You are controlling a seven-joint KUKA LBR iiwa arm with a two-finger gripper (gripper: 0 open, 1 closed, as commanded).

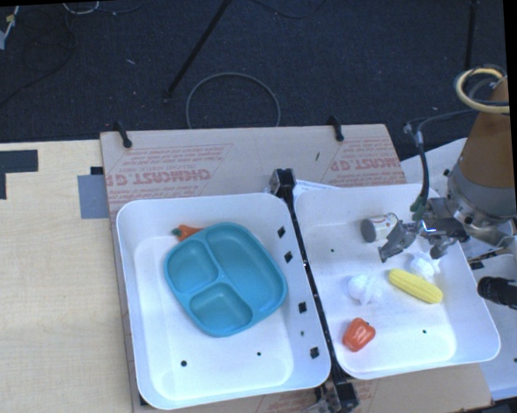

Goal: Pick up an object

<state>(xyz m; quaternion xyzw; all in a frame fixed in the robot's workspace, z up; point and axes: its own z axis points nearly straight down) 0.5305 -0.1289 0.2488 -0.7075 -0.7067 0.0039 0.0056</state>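
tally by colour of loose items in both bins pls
Blue: 1, divided plate
Orange: 1, piece peeking from behind the plate
Yellow: 1, corn cob
Red-orange: 1, pepper
White: 2, lump and lump
Grey: 1, cylinder
Total: 7

We are looking down on a dark blue carpeted floor (pixel 336 54) with thin black cables (pixel 231 95) lying looped across it — below, a pale wood-grain table (pixel 50 322) is carrying a brown cardboard sheet (pixel 238 163) printed with red lettering.
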